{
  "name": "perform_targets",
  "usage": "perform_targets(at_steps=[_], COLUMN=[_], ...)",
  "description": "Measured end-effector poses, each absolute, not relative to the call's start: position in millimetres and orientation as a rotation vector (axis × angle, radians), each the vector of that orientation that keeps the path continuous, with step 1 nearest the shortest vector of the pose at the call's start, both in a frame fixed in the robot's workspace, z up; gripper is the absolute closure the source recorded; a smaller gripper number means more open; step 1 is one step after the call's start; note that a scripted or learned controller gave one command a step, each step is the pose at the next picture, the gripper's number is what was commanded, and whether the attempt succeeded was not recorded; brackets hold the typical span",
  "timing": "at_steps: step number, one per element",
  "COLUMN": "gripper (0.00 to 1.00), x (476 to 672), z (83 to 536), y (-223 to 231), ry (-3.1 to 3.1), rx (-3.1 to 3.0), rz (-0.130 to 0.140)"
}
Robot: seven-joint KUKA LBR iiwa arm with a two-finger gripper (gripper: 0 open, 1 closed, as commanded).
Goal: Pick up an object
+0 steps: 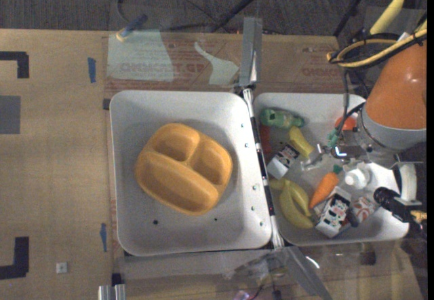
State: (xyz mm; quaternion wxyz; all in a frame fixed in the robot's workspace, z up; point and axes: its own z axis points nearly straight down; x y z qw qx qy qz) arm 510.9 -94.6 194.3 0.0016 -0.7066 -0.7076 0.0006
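Observation:
The right bin (380, 232) holds several toy items. A green toy (283, 117) lies at its back left, with a small yellow banana (300, 142) in front of it. A white milk carton (283, 161) stands at the left wall. A carrot (324, 189) lies in the middle, beside a pair of bananas (296, 203). A second carton (333, 213) and a white bottle (356, 178) sit toward the front right. My gripper (327, 155) hangs over the bin's middle, just above the carrot's top end and right of the small banana. Nothing shows between its fingers.
The left bin (129, 115) holds an orange-yellow divided plate (184, 167) in its middle. The grey arm with its orange band (403, 91) covers the right bin's back right corner. Black and yellow cables (366, 51) run behind it. A metal divider (251, 54) stands between the bins.

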Motion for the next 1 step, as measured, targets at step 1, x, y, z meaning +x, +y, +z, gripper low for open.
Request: perform_targets(at_steps=[1], gripper=[0.00], x=[524.0], z=[126.4], y=[-136.5], ry=[-2.200], rx=[-2.237], rz=[0.003])
